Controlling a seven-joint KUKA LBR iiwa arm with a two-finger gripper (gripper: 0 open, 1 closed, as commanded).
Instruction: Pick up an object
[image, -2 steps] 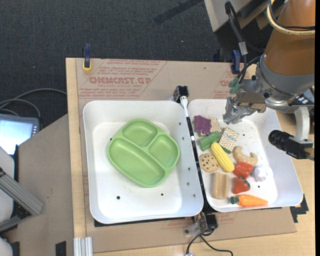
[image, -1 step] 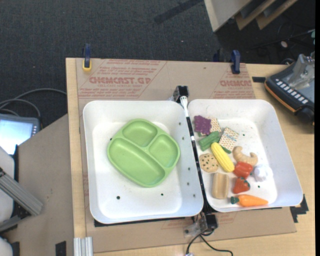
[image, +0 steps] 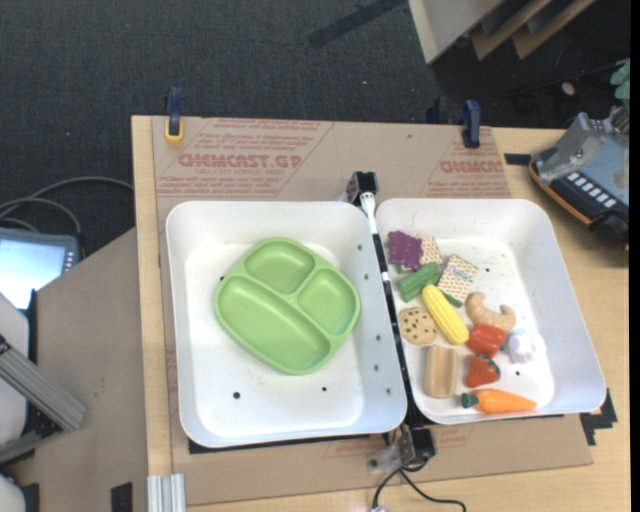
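Carrot (image: 503, 402) sits closest, at the right bin's (image: 570, 300) front edge, with a bread roll (image: 439, 370), strawberry (image: 482, 372), corn (image: 445, 313) and cookie (image: 416, 324) just behind. Left bin (image: 190, 330) has a green divided plate (image: 288, 305). Both sit on the worktop (image: 250, 150). Tool's state, can't tell

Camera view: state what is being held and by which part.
Nothing is seen held. The toy foods, like the corn and carrot, lie loose in the right bin.
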